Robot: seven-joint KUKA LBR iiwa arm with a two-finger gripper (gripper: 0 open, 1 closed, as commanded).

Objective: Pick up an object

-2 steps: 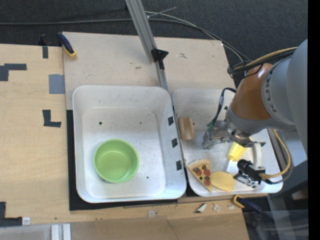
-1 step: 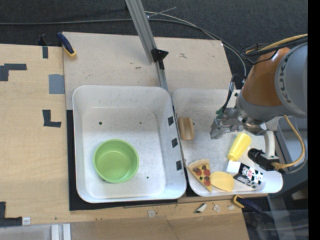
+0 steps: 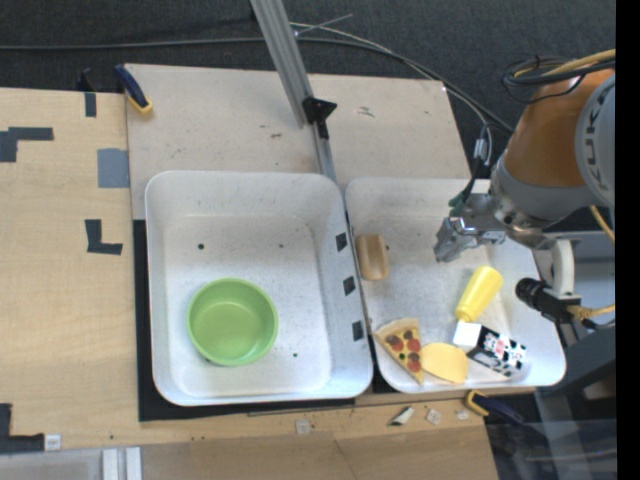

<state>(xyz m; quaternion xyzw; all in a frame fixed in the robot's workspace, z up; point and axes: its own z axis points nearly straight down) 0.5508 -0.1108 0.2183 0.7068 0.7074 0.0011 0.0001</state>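
My gripper (image 3: pixel 452 239) hangs over the right bin (image 3: pixel 400 203), near its right side, with nothing visible between its fingers. Just below it lies a yellow cylinder (image 3: pixel 477 294). A tan bread-like block (image 3: pixel 373 257) rests at the bin's left wall. Along the bin's front edge sit a pizza slice (image 3: pixel 401 347), a yellow wedge (image 3: pixel 445 362) and a small black-and-white cow-patterned item (image 3: pixel 495 350). A green bowl (image 3: pixel 233 321) stands in the left bin (image 3: pixel 180 208).
A grey metal pole (image 3: pixel 290 58) slants down from the top to the bins' shared back edge. The orange-banded arm (image 3: pixel 560 148) fills the right side. A black cable (image 3: pixel 420 68) runs across the bench behind the bins.
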